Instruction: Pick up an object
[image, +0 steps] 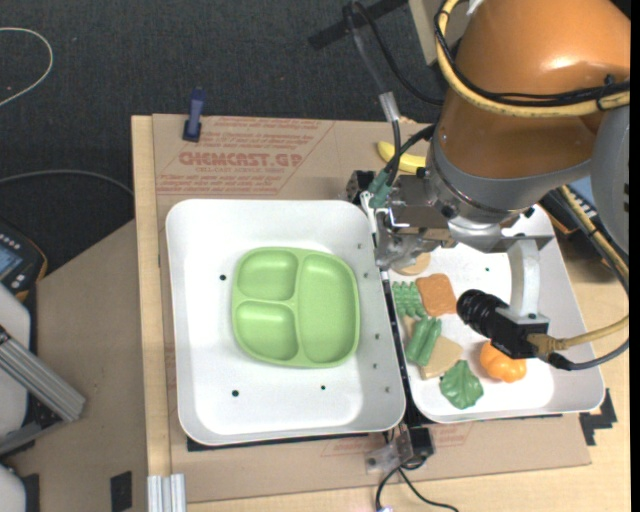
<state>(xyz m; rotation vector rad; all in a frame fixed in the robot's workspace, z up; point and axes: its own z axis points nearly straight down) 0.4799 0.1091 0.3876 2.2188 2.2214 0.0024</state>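
At the near edge of the counter (300, 470), a brown board carries the two white bins. In the near part of the right bin (575, 395) lies a cluster of toy food. A dark green leafy piece (461, 385) sits closest, just beside a pale tan wedge (441, 355). To the right of these, an orange fruit-shaped piece (502, 363) rests partly under a black cylindrical part of the arm (492, 318). A little farther in, a green ridged vegetable piece (423, 339) leans against the wedge. Beyond it lie a smaller ridged green piece (405, 299) and an orange-brown slab (437, 293) side by side. A pale round piece (410, 265) shows at the far end of the cluster, partly hidden by the arm's metal wrist.

The left bin (200, 260) holds a light green divided plate (296, 305) with three compartments, lying flat near the bin's middle.

Farther back, the arm's grey wrist and large orange band (530, 70) hang over the far part of the right bin. The pincer is somewhere under this mass, and whether it is open or closed cannot be told. Black cables loop around the band. Beyond the bins, a blue clip (194, 115) sits at the far edge of the board, whose surface carries red printed lettering.
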